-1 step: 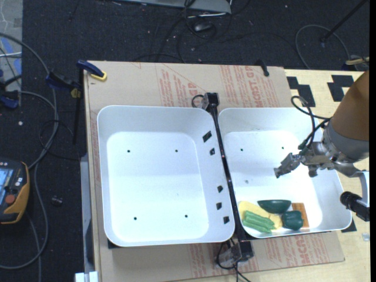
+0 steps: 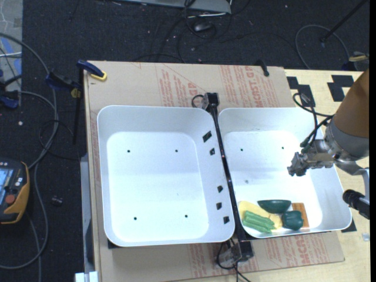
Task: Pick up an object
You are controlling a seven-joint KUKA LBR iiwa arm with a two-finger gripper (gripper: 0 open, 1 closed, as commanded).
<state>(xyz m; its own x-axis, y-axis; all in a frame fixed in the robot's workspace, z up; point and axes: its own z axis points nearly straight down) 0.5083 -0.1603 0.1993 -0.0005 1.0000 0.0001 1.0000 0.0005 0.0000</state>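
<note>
The right bin (image 2: 258,151) holds a small heap of objects at its near edge: a light green ridged piece (image 2: 257,221), a yellow flat piece (image 2: 248,208), a dark green bowl-like piece (image 2: 274,205), a teal lump (image 2: 292,220) and an orange-brown block (image 2: 299,208). My gripper (image 2: 295,167) hangs over the right part of that bin, above and behind the heap, apart from it. Nothing shows between its tips.
The left bin (image 2: 155,175) lies beside the right one, with a black divider strip (image 2: 220,169) between them. Both rest on a cardboard-covered bench (image 2: 176,81). Cables and a yellow-blue clamp (image 2: 91,70) lie beyond the bench's far left corner.
</note>
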